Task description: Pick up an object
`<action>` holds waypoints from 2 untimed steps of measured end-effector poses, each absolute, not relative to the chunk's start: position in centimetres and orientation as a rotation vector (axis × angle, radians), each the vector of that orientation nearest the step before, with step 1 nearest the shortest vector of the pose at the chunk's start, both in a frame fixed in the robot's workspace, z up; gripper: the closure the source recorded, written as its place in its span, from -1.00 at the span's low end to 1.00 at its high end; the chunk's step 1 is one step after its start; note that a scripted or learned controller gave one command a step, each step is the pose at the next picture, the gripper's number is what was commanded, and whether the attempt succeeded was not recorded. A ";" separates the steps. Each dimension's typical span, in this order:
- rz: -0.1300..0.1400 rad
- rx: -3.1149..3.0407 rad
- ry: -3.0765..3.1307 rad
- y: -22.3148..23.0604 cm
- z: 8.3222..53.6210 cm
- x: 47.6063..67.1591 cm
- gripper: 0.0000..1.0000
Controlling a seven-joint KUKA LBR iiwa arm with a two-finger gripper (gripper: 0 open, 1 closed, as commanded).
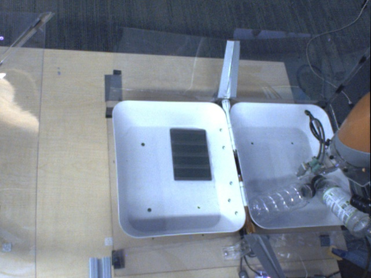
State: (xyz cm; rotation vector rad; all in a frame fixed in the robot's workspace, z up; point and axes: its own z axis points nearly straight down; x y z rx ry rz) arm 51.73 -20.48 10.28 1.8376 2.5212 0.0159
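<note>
Clear plastic bottle [279, 200] lying on its side in the right bin [272, 155], near the front wall, long axis running left to right and slightly tilted, dark cap end toward the right, base toward the bin divider. Ribbed, see-through body, hard to separate from the white floor beneath. A second clear bottle [343, 207] just beyond the right rim, angled down to the right. Pincer [313, 169] low over the right bin's right side, just above the first bottle's cap end; too small and cluttered with cables to tell whether spread or pressed together, nothing clearly pinched. Grey arm [355, 138] with orange band entering from the right. Left bin [174, 167] shallow, white, rounded at the corners, holding a flat dark rectangular ridged pad [191, 154] at its centre, long axis front to back. Pale wooden tabletop [64, 167] under both bins, glossy transparent sheeting over it, dark carpet-like floor [174, 4] behind
</note>
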 end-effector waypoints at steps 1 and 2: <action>0.016 1.837 2.521 -20.5 10.3 51.7 -1.00; 0.010 1.755 2.583 -19.5 9.1 50.1 -1.00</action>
